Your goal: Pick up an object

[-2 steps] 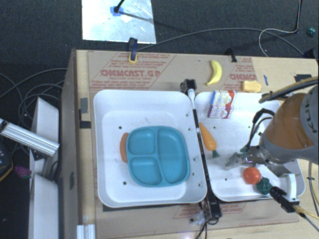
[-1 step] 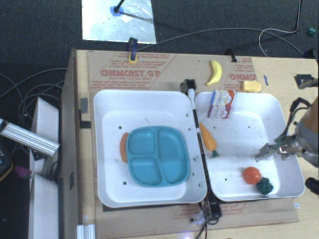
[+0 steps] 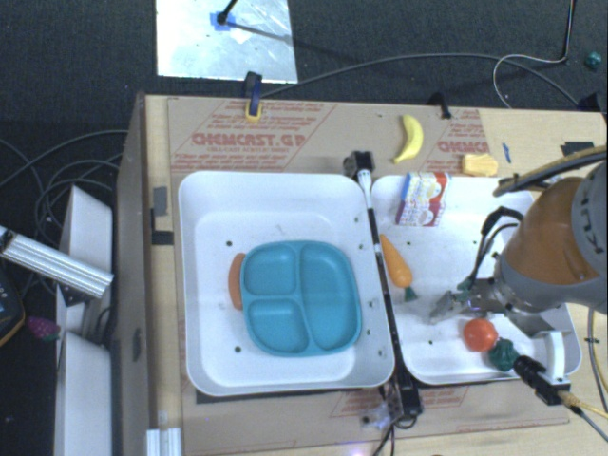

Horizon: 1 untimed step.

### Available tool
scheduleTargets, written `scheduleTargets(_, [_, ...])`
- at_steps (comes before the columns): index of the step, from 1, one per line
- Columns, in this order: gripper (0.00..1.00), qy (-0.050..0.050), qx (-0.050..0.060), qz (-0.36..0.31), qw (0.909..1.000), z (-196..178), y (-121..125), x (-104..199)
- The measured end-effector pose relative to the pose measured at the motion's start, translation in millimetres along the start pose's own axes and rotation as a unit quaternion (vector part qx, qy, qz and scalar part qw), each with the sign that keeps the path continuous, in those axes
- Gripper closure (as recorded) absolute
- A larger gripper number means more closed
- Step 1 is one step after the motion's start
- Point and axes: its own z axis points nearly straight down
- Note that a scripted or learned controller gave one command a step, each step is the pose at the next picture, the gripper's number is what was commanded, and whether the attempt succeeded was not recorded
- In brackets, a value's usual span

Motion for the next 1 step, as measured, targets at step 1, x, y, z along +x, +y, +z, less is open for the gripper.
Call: scheduleTargets(1, [0.0,-0.001,-0.001,0.001,1.0,-60.4,0.0,-51.2])
